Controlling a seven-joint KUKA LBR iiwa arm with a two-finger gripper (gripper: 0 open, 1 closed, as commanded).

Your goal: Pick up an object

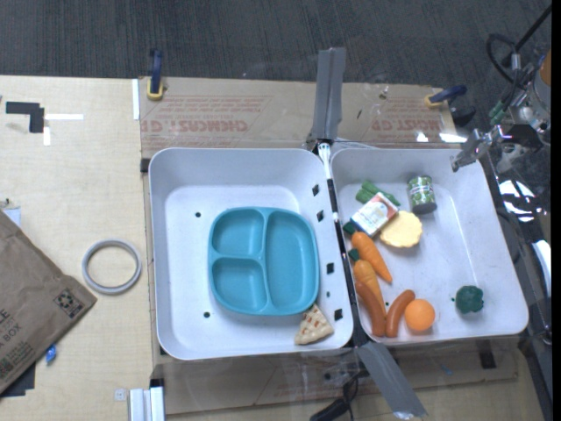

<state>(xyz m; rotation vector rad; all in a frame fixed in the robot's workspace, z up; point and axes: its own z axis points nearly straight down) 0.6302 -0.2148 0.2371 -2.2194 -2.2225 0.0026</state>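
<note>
The left bin [166, 235] holds a blue plate [263, 261] with a waffle piece [314, 327] at its 5 o'clock; the right bin [491, 261] holds carrots [368, 279], an orange [420, 316], a can [422, 193] and broccoli [470, 299]

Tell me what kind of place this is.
Probably a robot test bench in a lab: two white bins taped to a wooden bench, toy food like a carrot and a blue divided plate, with cables at the right.
</note>
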